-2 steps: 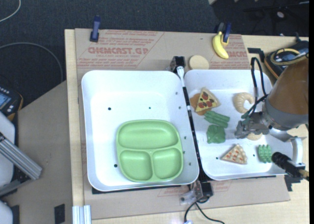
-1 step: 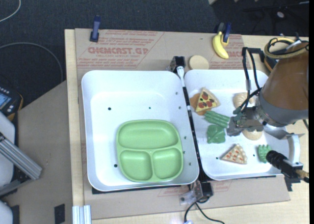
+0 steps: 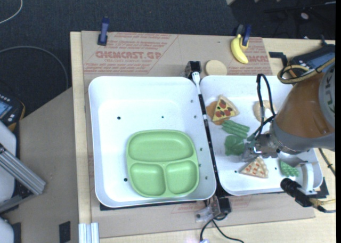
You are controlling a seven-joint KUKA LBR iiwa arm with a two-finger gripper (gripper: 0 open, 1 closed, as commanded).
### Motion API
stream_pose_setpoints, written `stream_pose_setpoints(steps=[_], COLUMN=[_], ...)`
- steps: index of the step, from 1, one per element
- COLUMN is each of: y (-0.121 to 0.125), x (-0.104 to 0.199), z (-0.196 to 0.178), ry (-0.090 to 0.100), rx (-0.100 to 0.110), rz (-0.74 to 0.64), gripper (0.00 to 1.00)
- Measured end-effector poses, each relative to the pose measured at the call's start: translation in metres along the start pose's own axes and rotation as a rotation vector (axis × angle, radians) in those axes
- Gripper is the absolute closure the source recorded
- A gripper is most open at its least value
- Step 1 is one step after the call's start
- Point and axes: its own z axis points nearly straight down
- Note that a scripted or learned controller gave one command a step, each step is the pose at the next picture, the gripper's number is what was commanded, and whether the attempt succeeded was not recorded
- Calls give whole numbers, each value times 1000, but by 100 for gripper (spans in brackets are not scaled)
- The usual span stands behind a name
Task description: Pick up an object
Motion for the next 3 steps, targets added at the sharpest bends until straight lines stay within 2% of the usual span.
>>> stream_pose_setpoints(steps=[1, 2, 3], y=[2, 2, 2], x=[13, 13, -7], z=[25, 14, 24], ry=[0, -2, -2], rx=[-6, -10, -8], rz=[-2, -1, -1], gripper=[100, 100, 100])
